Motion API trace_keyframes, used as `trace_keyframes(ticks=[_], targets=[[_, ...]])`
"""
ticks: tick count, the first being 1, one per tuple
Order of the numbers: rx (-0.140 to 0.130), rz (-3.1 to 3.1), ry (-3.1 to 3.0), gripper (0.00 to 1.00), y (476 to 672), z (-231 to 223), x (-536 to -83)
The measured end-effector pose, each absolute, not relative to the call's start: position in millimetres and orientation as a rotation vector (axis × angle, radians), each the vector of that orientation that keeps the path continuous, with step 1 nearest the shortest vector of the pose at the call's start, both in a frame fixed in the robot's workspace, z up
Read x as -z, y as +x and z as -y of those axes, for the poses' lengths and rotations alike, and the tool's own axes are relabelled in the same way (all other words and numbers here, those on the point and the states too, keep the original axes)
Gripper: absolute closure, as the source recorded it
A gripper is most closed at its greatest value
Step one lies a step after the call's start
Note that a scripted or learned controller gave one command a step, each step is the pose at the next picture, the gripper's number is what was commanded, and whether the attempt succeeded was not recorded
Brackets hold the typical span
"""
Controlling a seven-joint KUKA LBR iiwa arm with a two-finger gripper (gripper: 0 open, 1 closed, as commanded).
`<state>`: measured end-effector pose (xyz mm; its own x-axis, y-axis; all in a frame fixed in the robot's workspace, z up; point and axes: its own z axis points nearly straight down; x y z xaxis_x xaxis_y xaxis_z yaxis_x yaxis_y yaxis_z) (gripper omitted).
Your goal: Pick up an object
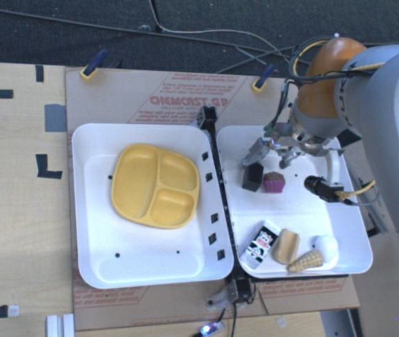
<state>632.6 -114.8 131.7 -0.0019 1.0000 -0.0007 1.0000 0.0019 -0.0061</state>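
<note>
Along the near edge of the right bin [354, 220] a row of small things is seen: a black-and-white patterned carton [260, 245], a tan bread-like piece [286, 246], a ridged cone [306, 260] and a white rounded piece [326, 246], set close together. Farther in, a purple cupcake-like object [275, 182] is found just beside a black block [253, 177]. The tool [272, 152] is held just above these two; whether it is released or clenched cannot be told. In the left bin [87, 209] a yellow divided plate [155, 185] is laid flat. Two blue-and-yellow clamps [94, 63] are fixed at the cardboard sheet's [178, 97] far edge on the tabletop [10, 202].
</note>
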Motion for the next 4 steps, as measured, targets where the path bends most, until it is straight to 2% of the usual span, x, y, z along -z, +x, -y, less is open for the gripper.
trace_keyframes(ticks=[1, 2, 3, 4], targets=[[-0.004, 2.225, -2.220, 0.00, 632.2, 114, -82], [0.000, 2.227, -2.219, 1.00, 633.6, 113, -96], [0.002, 2.224, -2.220, 1.00, 632.4, 114, -138], [0.004, 2.226, -2.221, 1.00, 640.3, 113, -198]])
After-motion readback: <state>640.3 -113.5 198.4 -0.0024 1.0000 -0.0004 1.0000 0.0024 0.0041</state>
